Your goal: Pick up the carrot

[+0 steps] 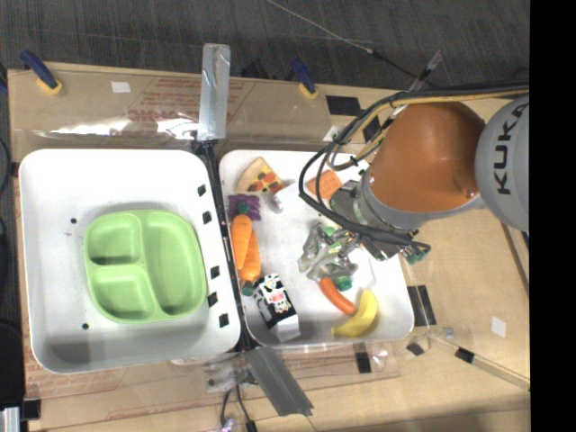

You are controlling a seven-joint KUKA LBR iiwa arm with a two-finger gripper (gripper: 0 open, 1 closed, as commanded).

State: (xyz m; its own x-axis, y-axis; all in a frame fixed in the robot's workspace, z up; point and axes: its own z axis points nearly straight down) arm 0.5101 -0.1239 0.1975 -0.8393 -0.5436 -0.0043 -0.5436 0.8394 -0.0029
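Your target, the carrot (pixel 245 250), lies lengthwise along the left wall of the right bin (pixel 396 295), just right of the frame's centre, its purple top pointing up the frame. The gripper (pixel 326 252) hangs well to the right of it, over the middle of that bin, low among the clutter; whether it is spread or closed you cannot tell from here, and nothing shows between its tips.

To do the pick well, lift clear first, travel left, then come down over the carrot's thick middle with the closing direction across its width, not along it. The wall hugs the carrot's left side, so you likely have little room there: bias the descent a touch right and let the closing draw the carrot in.

Mind the neighbours. The pizza slice (pixel 260 177) sits just above the carrot's top, and the black-and-white cow-patterned carton (pixel 274 302) nearly touches its lower end. A small orange-red vegetable (pixel 337 295) and the banana (pixel 359 315) lie lower right, near the gripper. The green divided plate (pixel 144 265) in the left bin (pixel 45 241) is out of your way.
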